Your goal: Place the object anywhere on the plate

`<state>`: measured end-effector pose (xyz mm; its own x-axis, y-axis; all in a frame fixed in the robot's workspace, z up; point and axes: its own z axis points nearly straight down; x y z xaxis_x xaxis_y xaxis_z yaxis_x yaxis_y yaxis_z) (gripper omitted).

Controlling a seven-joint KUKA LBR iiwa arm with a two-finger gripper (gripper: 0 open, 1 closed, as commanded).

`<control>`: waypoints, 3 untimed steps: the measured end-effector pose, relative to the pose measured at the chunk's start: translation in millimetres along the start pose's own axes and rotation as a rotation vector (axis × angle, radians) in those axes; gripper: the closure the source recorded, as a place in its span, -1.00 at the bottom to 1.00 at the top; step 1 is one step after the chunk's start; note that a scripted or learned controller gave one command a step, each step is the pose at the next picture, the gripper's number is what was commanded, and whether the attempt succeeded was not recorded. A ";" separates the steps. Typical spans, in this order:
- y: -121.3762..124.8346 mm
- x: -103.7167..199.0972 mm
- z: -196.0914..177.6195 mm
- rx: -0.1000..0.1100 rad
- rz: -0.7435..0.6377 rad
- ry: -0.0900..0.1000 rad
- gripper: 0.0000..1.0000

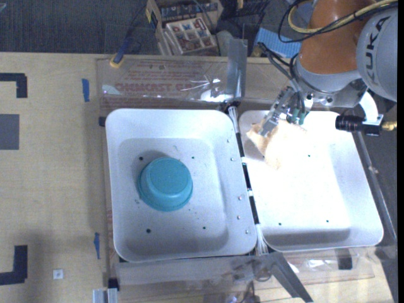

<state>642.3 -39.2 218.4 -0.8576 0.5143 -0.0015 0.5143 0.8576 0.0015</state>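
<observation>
A round blue plate [165, 182] lies, seemingly upside down, in the middle of the left bin [126, 125]. A pale tan object [265, 147] is in the far left corner of the right bin [353, 169], close to the wall between the bins. My gripper [278, 118] is directly above the object's top edge and seems to touch it. Glare from the bright bin floor blurs the object's outline. The gripper is well to the right of the plate, across the divider.
The grey arm with its orange band [334, 17] comes in over the right bin's far right corner. A clear plastic sheet [170, 84] lies behind the left bin. The double rim [246, 175] between the bins stands between object and plate.
</observation>
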 end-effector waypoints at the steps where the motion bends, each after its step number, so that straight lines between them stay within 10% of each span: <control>1: 29.9 36.8 5.8 -0.001 -0.396 0.000 1.00; 3: 105.8 116.7 -16.9 -0.003 -0.541 -0.003 1.00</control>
<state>596.6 111.5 235.3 -1.0000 -0.0008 -0.0056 -0.0008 1.0000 0.0025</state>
